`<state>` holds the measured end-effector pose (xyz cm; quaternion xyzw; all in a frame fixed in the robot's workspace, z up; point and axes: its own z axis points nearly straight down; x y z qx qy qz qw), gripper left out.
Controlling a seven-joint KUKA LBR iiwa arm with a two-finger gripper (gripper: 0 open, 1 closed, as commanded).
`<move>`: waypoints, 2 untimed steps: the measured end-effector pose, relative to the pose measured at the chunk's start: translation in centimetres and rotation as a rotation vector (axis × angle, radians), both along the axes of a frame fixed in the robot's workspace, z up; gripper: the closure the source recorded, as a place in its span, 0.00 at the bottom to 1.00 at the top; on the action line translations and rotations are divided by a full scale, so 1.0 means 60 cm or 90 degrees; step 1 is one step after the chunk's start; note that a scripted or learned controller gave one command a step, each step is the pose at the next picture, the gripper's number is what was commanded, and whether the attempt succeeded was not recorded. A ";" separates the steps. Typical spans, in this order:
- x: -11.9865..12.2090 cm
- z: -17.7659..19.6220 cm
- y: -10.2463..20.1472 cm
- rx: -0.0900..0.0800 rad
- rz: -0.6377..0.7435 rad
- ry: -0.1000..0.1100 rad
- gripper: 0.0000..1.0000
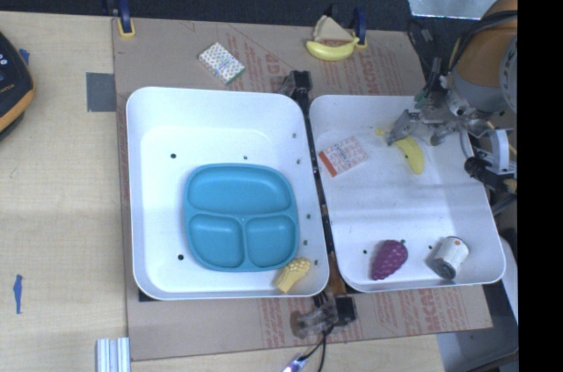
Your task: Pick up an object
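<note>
In the right bin (475, 212), the gripper (420, 126) was seen low with its fingers spread, just beside the upper end of a yellow banana (410, 155) that was not yet pinched. A further descent and a closing were judged necessary. A card (343, 156), a purple grape bunch (388, 259) and a tape roll (449, 257) were noted well apart, nothing obstructing.

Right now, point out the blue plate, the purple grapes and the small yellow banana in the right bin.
blue plate (240, 215), camera view, its centre divider.
purple grapes (389, 259), camera view, middle of the bunch.
yellow banana (411, 156), camera view, its middle.
</note>
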<state>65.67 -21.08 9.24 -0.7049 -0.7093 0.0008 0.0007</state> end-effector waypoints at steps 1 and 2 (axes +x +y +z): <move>-0.026 0.000 0.001 0.000 -0.001 0.001 0.00; -0.027 0.017 0.000 0.000 0.001 0.003 1.00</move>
